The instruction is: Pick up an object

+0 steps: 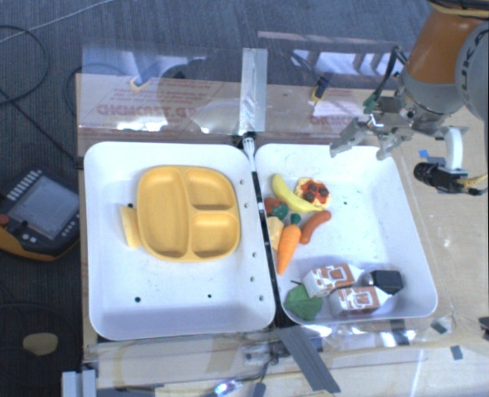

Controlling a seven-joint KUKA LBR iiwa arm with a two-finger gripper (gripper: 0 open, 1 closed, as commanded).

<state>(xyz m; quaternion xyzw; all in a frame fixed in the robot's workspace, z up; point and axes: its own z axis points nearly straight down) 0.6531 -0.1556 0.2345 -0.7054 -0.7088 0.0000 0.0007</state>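
Approach seems the step in hand, with nothing yet grasped; the pincer hangs over the far rim of the right bin, up beyond the toys, on the grey arm with its orange band; its two fingers are spread wide apart, and nothing lies between them or touches them, so far as this slanted view tells

Candidates for the pick all lie in the right bin, nearer the camera than the pincer; a banana sits closest to it, with a small red-and-dark toy just beside; nearer still lie a carrot and a red sausage-like piece, close together; toward the near rim of the right bin stand two small cartons, a dark block and a green leaf

Next, I judge, the pincer must travel inward from the far rim, settle over one toy, and descend with fingers astride it; the banana cluster is crowded, so a clean straddle of one piece looks hard; the cartons near the front rim stand freer

The left bin holds a yellow divided tray
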